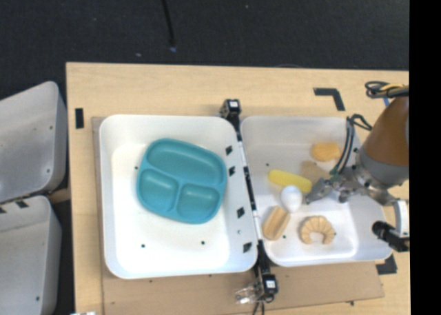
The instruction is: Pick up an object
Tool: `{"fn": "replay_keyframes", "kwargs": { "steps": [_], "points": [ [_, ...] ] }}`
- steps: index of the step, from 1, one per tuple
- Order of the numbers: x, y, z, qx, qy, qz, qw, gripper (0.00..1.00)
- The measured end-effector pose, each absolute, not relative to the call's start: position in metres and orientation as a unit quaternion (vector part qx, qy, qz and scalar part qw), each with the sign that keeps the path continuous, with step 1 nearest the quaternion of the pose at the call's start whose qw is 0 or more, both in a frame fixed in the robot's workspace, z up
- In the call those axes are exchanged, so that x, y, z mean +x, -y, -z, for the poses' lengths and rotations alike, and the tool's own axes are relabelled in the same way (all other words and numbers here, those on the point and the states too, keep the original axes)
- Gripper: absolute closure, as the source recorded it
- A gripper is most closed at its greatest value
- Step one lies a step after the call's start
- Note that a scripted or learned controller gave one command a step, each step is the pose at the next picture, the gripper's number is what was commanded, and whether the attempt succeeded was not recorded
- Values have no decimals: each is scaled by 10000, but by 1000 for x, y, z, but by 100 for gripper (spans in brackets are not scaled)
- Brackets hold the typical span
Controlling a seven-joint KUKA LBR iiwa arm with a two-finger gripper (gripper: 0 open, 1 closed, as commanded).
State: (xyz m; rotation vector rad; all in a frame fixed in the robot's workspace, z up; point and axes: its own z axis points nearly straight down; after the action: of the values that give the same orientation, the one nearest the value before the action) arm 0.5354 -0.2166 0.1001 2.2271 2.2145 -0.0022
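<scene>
Gripper (318, 191) low in the right bin (275, 134), can't tell its pincer state.
I'd grab the croissant (317, 229) mid-body: looks light, firm plastic.

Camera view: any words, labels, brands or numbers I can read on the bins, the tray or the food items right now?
None can be read.
Teal divided tray: plain, no print.
Left bin and right bin: plain white; the small dark spots along the rims are too small to tell as marks or text.
Food items, such as the croissant and the yellow piece: no labels.
Bench: black corner marks, not letters.
</scene>
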Motion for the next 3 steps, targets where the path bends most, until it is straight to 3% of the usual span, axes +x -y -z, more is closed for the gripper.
{"fn": "replay_keyframes", "kwargs": {
  "steps": [1, 3],
  "points": [
    [536, 218, -112, 7107, -7035, -5, 22, 100],
    [529, 224, -227, 7062, -7080, -14, 41, 100]
  ]
}}
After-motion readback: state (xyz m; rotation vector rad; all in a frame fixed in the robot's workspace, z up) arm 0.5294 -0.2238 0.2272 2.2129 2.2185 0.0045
